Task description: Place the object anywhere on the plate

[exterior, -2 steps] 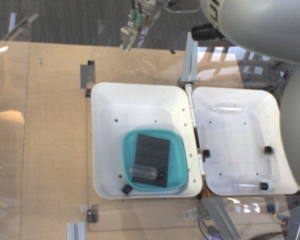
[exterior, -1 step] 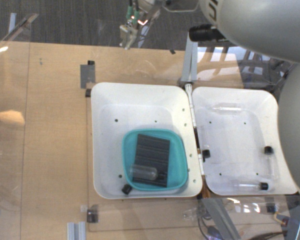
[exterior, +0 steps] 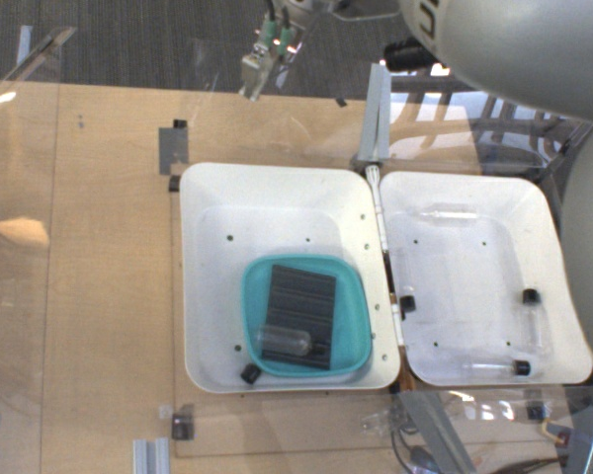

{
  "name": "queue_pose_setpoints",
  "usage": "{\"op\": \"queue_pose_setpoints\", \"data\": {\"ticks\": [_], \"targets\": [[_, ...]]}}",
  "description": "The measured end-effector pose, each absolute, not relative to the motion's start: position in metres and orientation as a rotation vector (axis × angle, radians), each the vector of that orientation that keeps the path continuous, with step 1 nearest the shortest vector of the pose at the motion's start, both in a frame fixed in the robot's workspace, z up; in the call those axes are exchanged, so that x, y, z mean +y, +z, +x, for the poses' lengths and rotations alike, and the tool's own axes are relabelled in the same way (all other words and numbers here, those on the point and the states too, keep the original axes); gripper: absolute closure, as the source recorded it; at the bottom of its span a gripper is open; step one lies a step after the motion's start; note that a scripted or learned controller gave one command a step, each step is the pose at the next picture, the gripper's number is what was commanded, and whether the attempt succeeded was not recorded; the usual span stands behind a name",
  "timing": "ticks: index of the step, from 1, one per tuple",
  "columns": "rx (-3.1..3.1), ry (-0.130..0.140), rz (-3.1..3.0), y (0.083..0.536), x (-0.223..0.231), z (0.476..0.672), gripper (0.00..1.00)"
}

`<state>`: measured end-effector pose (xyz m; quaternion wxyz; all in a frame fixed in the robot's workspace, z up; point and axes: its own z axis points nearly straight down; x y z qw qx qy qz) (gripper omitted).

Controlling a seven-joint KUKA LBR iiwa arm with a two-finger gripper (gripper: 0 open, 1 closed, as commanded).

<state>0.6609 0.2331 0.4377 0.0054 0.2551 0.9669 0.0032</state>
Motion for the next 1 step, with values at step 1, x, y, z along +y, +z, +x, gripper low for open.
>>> {"op": "queue_pose_setpoints", "data": {"ticks": [1], "targets": [[3.033,0.007,0.799,0.1373,0.2356,0.6545,1.00]]}}
